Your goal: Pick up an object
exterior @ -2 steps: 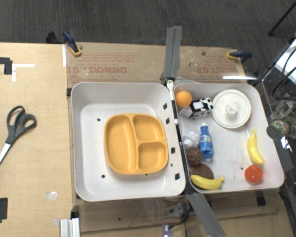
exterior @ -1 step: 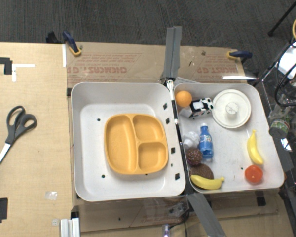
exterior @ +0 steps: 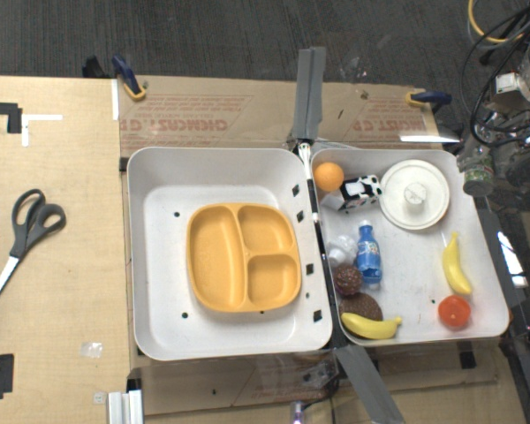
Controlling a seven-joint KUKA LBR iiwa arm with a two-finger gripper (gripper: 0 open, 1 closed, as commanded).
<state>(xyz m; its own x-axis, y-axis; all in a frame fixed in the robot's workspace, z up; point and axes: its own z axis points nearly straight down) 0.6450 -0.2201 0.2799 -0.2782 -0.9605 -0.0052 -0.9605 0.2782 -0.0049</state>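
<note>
I see a yellow divided plate (exterior: 244, 257) in the left bin (exterior: 150, 237), right bin (exterior: 424, 263) with two bananas (exterior: 457, 266), bottle (exterior: 367, 254), white lid (exterior: 414, 194), gripper state I cannot tell

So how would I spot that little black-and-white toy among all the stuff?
Look in the right-hand white bin, along its far edge. The toy cow sits there between an orange ball and a round white lid. It is the only black-and-white patched thing in that bin.
</note>
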